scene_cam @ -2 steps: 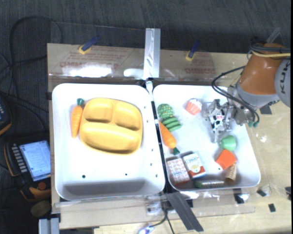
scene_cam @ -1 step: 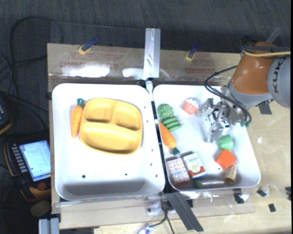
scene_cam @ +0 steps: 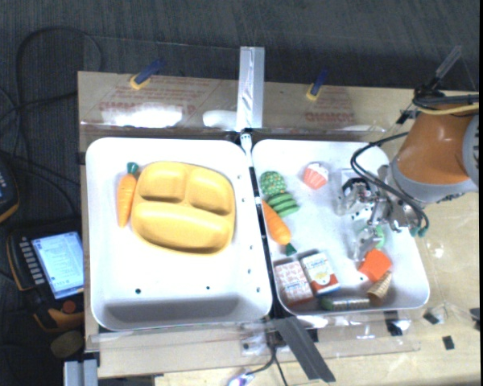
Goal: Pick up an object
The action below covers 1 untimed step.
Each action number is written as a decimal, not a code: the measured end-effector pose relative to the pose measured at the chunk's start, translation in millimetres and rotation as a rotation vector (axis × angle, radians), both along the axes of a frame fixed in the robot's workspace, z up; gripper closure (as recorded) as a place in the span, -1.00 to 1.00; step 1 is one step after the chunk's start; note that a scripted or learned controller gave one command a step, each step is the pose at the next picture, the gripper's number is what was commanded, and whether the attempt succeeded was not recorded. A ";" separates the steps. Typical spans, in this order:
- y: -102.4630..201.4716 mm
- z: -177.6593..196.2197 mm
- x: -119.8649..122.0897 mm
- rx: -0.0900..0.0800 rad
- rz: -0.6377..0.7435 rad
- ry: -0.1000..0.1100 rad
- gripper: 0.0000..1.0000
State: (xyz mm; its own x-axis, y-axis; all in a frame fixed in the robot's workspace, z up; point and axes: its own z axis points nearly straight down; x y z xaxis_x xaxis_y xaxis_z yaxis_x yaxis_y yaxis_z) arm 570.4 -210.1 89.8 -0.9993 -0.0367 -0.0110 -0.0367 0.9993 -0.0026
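Whether jaws are parted or closed is not showing as the gripper (scene_cam: 369,225) is hovering in the right bin (scene_cam: 423,292), seemingly approaching the orange piece (scene_cam: 376,262) lying just below, needing a short descent.

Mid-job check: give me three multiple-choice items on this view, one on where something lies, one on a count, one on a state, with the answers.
1. Where does the yellow tray lie?
A. in the left bin
B. in the right bin
C. on the bare bench

2. How many toy carrots are in the bins?
A. one
B. two
C. four

3. How does the yellow tray's carrot stand to it?
A. on top of it
B. beside its left edge
C. under it

Answers: 1 A, the tray sits in the left bin. 2 B, one carrot by the tray, another carrot in the right bin. 3 B, it lies along the tray's left side. The gripper is over the right bin.
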 end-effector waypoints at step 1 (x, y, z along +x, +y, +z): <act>-12.0 0.9 -43.9 0.000 -0.116 -0.005 -1.00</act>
State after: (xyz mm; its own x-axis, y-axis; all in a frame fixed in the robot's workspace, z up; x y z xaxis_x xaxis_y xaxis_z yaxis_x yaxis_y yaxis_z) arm 526.5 -222.1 90.7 -0.9967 0.0792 -0.0163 0.0793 0.9969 -0.0021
